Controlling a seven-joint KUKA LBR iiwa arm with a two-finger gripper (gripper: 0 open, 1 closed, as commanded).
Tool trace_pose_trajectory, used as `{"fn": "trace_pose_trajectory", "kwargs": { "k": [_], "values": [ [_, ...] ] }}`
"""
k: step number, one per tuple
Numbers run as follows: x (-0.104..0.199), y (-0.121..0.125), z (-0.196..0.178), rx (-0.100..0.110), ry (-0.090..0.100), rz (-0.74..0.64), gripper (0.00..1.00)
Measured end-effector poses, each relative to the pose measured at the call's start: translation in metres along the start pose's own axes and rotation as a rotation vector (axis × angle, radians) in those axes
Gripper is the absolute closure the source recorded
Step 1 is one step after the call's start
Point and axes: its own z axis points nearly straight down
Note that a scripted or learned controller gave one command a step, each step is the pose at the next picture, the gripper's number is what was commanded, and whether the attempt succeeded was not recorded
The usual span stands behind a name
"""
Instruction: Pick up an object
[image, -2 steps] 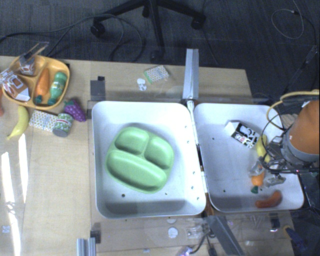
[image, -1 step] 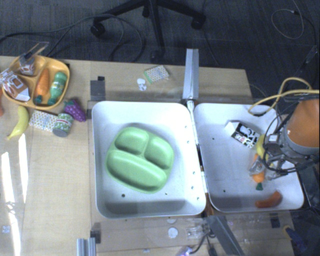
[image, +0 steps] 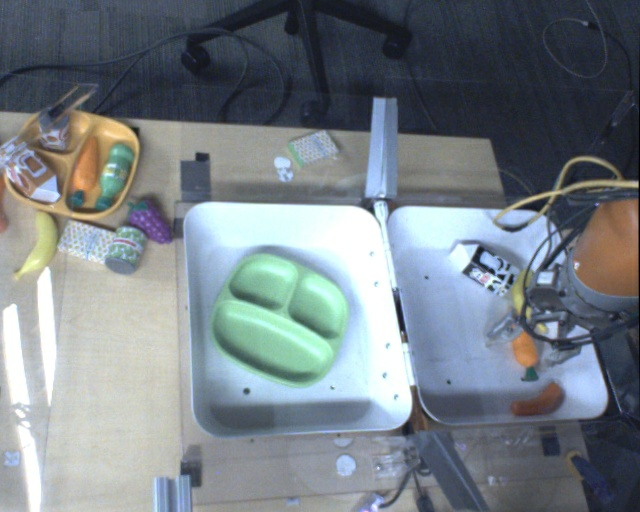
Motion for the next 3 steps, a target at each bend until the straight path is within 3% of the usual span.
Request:
{"fn": "trace_pose_trajectory", "kwargs": {
  "k": [1,2,3],
  "values": [
    [-0.004,-0.002,-0.012,0.006,-0.008,0.003,1.0],
    [-0.052,-0.069,0.003,-0.005,-0.002,-0.271,1.0],
    [0.008,0.017,0.0,-0.006,0.001,-0.415,1.0]
  ]
}}
